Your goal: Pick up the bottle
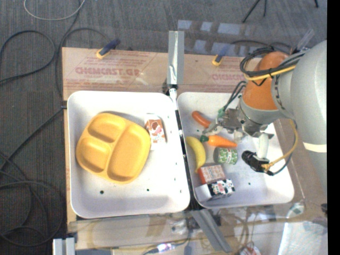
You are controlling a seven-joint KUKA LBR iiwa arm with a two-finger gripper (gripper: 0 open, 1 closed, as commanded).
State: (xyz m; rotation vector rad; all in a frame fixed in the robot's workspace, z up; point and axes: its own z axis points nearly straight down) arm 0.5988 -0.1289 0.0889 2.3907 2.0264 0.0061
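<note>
Reaching in from the right, the grey arm's two-finger gripper [229,122] is positioned low in the right white bin [276,187]; its opening cannot be determined. No bottle can be clearly identified. A yellow plastic banana [196,151], orange carrot [221,141] and red carton [211,172] are contained there. A yellow sectioned tray [113,147] occupies the left white bin [90,195].

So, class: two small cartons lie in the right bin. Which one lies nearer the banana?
The red carton: it sits just below the banana. The black-and-white carton lies farther on, toward the bin's front wall.

The tray [112,152] lies in the left bin [90,201], a carton [155,130] touching its right side.
</note>
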